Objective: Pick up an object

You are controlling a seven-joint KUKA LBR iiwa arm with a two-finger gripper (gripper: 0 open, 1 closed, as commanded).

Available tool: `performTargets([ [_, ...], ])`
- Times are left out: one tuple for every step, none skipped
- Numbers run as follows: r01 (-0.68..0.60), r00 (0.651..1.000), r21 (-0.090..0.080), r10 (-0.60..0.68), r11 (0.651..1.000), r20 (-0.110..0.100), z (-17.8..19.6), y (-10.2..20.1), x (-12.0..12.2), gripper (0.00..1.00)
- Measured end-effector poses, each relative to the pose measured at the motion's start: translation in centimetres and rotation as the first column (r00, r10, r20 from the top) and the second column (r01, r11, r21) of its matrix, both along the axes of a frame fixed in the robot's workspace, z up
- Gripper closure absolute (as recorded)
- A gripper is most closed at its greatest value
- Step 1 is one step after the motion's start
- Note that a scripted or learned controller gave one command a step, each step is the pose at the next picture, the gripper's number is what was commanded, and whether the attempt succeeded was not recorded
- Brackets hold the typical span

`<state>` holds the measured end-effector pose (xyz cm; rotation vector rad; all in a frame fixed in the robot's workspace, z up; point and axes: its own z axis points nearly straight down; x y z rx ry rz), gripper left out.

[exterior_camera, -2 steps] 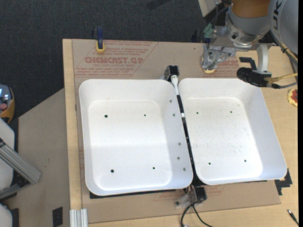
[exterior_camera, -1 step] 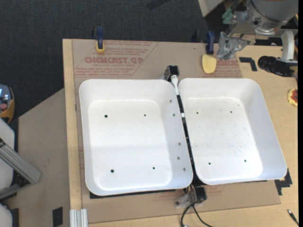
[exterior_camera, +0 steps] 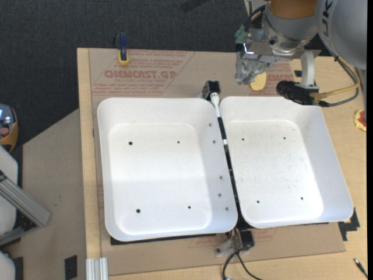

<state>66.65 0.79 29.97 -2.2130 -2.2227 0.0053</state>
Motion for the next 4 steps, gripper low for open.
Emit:
performTargets([
  [0.011,1.000,-0.005,-0.011,1.000,0.011,2.5,-10.2,0.0,1.00],
  [0.008,1.000,-0.004,-0.008,1.000,0.013,8.1,-16.1,0.0,1.00],
  [0.003,1.000,0.000,-0.003,1.000,-0.001,-0.4,-14.4,-0.1,1.00],
  [-0.006,1.000,0.004,0.006,1.000,-0.002,-4.5,-1.8,-4.4,1.00],
])
